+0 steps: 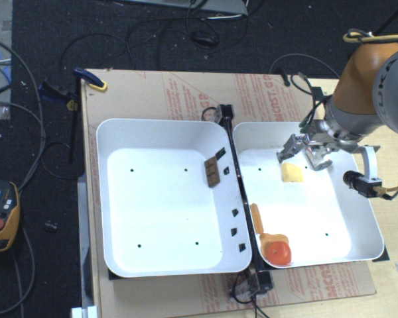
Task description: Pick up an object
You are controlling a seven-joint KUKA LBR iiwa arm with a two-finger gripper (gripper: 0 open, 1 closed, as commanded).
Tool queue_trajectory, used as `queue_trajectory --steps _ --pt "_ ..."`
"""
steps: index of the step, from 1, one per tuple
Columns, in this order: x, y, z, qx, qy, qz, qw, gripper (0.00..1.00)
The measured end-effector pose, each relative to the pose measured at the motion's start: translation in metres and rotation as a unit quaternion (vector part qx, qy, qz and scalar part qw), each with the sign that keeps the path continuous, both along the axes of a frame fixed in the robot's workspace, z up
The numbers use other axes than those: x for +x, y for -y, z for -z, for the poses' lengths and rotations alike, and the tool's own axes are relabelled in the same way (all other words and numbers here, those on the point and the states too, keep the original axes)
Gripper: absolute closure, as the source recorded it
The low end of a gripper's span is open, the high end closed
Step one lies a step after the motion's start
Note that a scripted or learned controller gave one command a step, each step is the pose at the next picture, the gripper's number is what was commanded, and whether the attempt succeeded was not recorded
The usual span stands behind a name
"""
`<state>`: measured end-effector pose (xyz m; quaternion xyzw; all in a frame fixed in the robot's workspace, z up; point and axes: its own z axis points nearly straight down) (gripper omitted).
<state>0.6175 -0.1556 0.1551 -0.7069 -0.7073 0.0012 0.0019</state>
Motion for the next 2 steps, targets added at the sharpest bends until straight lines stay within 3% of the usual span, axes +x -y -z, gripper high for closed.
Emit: queue_trajectory --steps 1,2 --pt "0.002 0.003 0.043 -0.0002 0.0 0.0 1.0 0.0" --pt "0.003 0.003 0.03 -0.0008 0.003 0.0 1.0 1.0"
